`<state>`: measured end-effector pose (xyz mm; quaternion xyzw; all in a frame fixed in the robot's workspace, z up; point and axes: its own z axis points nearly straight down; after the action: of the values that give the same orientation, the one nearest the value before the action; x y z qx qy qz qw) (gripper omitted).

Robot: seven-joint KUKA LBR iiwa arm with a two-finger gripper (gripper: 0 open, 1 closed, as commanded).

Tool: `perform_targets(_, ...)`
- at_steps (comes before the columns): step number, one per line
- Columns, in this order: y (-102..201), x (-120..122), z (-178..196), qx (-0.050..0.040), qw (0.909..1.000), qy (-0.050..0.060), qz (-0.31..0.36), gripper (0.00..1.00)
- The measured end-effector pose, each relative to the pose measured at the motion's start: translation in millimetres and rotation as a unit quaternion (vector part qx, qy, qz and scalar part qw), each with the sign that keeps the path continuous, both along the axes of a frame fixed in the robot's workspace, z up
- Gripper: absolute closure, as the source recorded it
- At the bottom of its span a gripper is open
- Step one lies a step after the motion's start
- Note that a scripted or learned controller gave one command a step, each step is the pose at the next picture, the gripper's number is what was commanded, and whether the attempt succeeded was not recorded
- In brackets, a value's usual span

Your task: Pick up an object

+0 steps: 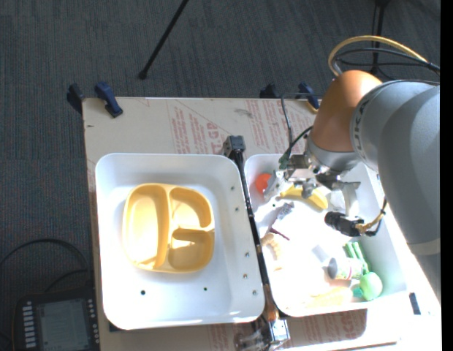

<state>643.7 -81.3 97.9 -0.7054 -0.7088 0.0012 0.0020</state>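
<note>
Objects for picking lie mostly in the right-hand shallow white plastic bin; entries follow from left to right.

Black handheld controller with grey screen: on the dark carpet at the lower left, off the tabletop.

Blue clamps: at the far left edge of the pale printed tabletop.

Left-hand shallow white plastic bin: holds one yellow divided plastic tray, lying flat near its middle.

Right-hand bin, contents:
- small red-orange rounded item, near the far left corner;
- small grey angular piece, just below it;
- pale cream lump, near the left wall;
- yellow curved banana-like item, directly under the wrist;
- small white cylinder with a reddish end, toward the near side;
- green ribbed sticks and a bright green rounded item, near the right corner, close together;
- pale yellow flat strip, along the near wall.

Pincer: low over the far part of the right-hand bin, at the yellow curved item; whether it is released or clenched cannot be told, and no item is seen between its tips.

Grey arm with orange band: enters from the right.
</note>
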Motion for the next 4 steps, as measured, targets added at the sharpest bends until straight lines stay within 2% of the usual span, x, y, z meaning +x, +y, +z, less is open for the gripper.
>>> perform_targets(1, -86, -30, -10, -0.0007, 1.0, -0.001, -0.003, 0.0)
perform_targets(2, -8, -66, -11, 0.0007, 1.0, -0.001, -0.001, 0.0)
perform_targets(3, -2, -36, -10, 0.0, 1.0, -0.001, -0.002, 0.0)
perform_targets(4, -5, -72, -11, 0.0, 1.0, -0.001, -0.003, 0.0)
